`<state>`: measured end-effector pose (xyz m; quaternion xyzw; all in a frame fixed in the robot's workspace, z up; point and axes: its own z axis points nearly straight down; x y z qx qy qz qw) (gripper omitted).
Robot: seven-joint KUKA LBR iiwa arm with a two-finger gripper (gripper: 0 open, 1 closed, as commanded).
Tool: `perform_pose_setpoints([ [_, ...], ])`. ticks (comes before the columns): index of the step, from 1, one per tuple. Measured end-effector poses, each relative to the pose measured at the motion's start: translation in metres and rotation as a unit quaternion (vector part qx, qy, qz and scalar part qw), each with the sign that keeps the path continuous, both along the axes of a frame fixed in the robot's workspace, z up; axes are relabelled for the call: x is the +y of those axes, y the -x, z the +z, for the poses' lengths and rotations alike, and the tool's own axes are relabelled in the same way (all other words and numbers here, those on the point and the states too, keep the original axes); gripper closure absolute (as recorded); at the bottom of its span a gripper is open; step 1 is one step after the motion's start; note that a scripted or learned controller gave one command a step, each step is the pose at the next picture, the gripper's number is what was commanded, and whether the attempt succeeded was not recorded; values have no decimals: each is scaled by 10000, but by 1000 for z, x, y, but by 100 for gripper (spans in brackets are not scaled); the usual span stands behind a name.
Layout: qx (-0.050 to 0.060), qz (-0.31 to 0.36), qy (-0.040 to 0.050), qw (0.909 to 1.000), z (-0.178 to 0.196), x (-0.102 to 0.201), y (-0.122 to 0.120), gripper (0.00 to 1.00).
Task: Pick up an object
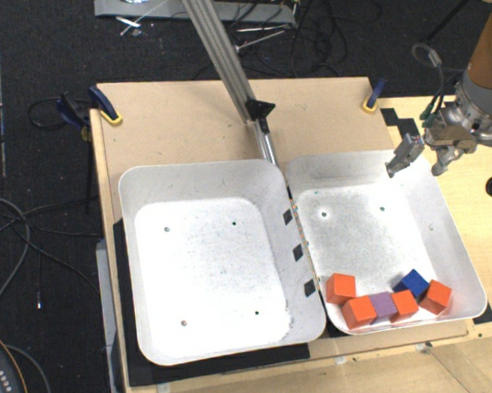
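Hand (422, 161) spread, nothing between fingers, hovering at right bin's (450, 227) one o'clock rim. Blocks (386, 299) clustered at bin's five o'clock, well apart from hand. Pick not begun; descent, grasp, lift all remain.

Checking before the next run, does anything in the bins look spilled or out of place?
Nothing spilled. The blocks sit bunched along the right bin's near edge, all inside it. The gripper hovers open above that bin's far right corner, holding nothing.
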<state>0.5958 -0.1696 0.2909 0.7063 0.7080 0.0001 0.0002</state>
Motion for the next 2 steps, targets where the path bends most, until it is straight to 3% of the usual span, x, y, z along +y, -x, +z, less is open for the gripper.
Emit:
perform_pose_setpoints([
  [1, 38, 11, -8, 10000, -81, 10, -8, 0],
  [2, 5, -21, 6, 10000, -199, -21, -7, 0],
])
